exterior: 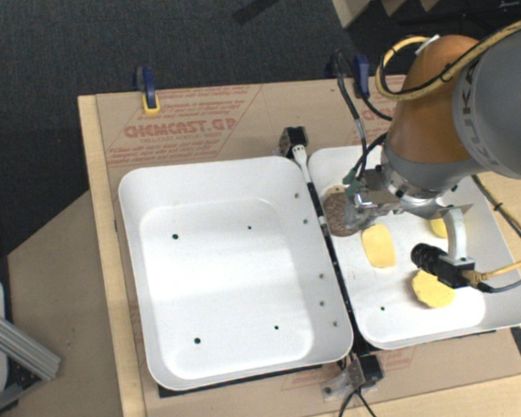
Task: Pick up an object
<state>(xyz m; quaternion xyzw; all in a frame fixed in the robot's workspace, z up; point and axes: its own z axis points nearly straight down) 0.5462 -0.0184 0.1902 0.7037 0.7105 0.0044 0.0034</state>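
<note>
- Gripper [362,200] sits low in the right bin [382,324], at its 10 o'clock corner; its state is impossible to tell.
- Brown round object [337,214] touches it.
- Yellow pieces [380,246] lie at 5 o'clock of the gripper.

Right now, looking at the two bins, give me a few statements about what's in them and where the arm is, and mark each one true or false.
1. The arm is over the right bin. True.
2. Yellow pieces lie in the left bin. False: the yellow pieces are in the right bin.
3. A brownish object sits near the right bin's left wall. True.
4. The bins stand far apart. False: they sit side by side, edges meeting along the middle.
5. The bins rest on a brown board with red print. True.
</note>
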